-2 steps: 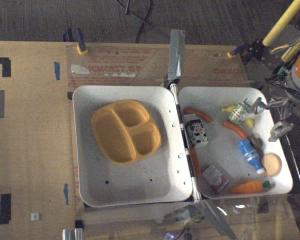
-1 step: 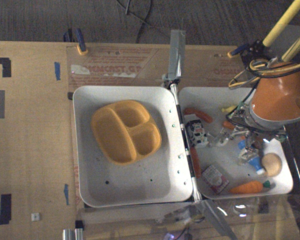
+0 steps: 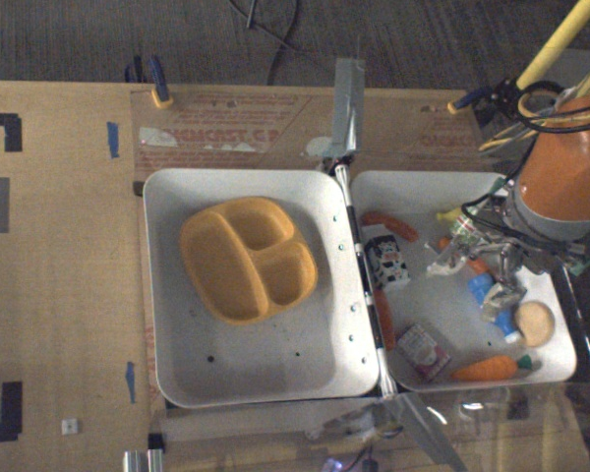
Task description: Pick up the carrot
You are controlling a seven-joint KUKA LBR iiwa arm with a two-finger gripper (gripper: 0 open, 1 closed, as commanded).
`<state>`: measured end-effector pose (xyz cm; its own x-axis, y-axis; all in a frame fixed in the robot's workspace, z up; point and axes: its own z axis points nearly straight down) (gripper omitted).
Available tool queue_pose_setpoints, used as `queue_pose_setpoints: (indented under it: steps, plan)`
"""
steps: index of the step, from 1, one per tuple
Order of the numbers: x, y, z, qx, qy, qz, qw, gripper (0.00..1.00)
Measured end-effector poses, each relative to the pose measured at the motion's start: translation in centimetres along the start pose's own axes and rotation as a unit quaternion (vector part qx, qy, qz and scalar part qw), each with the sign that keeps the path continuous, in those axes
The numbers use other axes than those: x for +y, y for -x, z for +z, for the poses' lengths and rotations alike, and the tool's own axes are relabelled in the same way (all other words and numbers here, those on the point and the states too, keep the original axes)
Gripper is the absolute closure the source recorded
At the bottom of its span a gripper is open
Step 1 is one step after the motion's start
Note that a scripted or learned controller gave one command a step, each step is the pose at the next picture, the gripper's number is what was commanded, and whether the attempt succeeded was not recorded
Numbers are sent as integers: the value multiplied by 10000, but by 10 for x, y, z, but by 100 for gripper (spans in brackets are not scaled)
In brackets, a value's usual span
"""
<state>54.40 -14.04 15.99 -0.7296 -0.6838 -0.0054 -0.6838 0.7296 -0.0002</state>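
— Where's the carrot (image 3: 487, 368)?

— In the right bin (image 3: 560, 362), against its near wall, toward five o'clock. Smooth orange taper, long axis nearly level, green stub pointing three o'clock.

— And the pincer (image 3: 499, 264)?

— Up among crinkled wrappers; the carrot lies at six o'clock from it, well apart. Open or closed, I can't tell.

Band: I saw the arm (image 3: 560, 180) wore a broad orange collar.
Wrist: grey below it.
Cables: I noted black and yellow ones.
Gripper (image 3: 492, 264): metallic, thin.

Faint red print on cardboard sheet (image 3: 226, 131), not legible
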Motion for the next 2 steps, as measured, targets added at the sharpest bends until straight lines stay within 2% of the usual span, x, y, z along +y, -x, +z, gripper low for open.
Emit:
queue_pose_setpoints:
  steps: [1,2]
  plan:
    - [7,21,-90,-1,-6,870,9962,0]
    - [33,-22,52,19,11,624,9980,0]
